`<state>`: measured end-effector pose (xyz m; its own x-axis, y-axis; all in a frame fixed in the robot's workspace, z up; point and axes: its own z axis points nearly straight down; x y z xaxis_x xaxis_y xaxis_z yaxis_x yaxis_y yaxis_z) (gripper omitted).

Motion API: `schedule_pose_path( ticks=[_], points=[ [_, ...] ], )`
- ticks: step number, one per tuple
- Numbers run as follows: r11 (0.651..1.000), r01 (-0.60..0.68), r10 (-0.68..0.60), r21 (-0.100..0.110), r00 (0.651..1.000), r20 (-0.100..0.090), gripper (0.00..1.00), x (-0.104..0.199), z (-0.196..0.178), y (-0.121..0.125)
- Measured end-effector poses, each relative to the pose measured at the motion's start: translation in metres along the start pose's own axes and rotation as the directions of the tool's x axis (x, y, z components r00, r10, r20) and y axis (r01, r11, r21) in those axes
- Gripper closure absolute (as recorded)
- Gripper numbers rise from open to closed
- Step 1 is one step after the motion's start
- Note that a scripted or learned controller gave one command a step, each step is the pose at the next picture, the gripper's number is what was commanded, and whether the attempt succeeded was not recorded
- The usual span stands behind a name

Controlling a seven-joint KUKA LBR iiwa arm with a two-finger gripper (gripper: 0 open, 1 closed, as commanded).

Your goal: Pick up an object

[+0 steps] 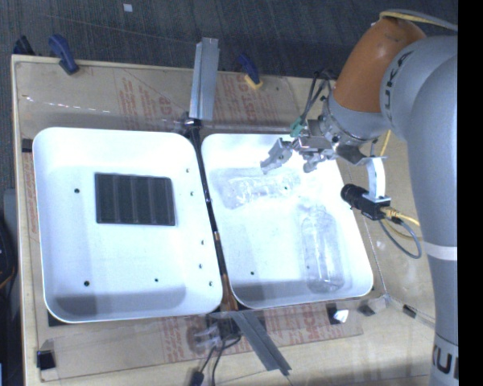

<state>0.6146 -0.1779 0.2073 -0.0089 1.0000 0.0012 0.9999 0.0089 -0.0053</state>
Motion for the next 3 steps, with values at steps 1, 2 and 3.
schedule_pose_path(
  ticks=[1,2,3],
  points=[
    [0.975,-0.224,0.224,0.001,0.975,-0.001,0.0,-0.013,-0.03,-0.042],
    [0.885,-0.465,0.465,-0.003,0.885,-0.001,0.0,0.035,-0.075,0.0],
    [0.674,-0.739,0.739,0.003,0.674,0.0,0.0,0.034,0.011,-0.041]
  ],
)
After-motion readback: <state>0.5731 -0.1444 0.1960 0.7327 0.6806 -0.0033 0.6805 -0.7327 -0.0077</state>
